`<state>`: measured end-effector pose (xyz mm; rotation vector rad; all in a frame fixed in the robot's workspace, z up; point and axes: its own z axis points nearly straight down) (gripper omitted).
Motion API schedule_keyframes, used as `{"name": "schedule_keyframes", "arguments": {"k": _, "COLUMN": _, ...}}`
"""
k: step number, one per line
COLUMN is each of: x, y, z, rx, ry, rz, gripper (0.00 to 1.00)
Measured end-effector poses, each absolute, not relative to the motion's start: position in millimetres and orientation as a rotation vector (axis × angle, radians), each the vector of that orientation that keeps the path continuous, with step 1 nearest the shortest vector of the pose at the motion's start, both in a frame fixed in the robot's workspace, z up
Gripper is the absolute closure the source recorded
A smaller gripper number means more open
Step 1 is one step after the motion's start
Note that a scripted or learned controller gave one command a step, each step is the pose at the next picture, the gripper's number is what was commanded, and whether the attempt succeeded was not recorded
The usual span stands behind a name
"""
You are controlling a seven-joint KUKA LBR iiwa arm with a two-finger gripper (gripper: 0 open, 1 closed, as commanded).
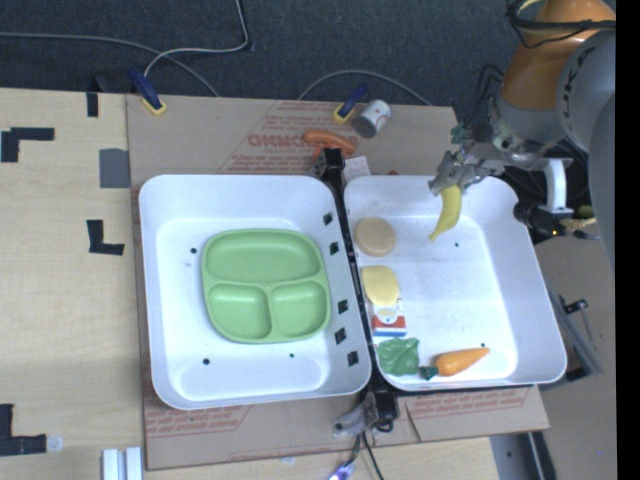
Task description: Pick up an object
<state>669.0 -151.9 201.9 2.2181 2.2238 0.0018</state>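
Dangling by its top end from the pinching pincer (458,175) near the right bin's (520,298) far edge, the banana (447,214) looks light, stiff and smooth, so it may swing.

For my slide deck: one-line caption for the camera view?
Gripper lifts a yellow banana over the right bin; a green tray sits in the left bin.

The grey arm with its orange band (558,28) reaches in over the right bin's far right corner, its two-finger gripper (452,180) pointing down, pinching a yellow banana (448,213) by its top end.
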Motion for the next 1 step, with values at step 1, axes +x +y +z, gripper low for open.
{"name": "schedule_keyframes", "arguments": {"k": 1, "x": 595.6, "y": -110.3, "z": 206.6, "rx": 2.220, "ry": 2.224, "rz": -0.001, "gripper": 1.00}}
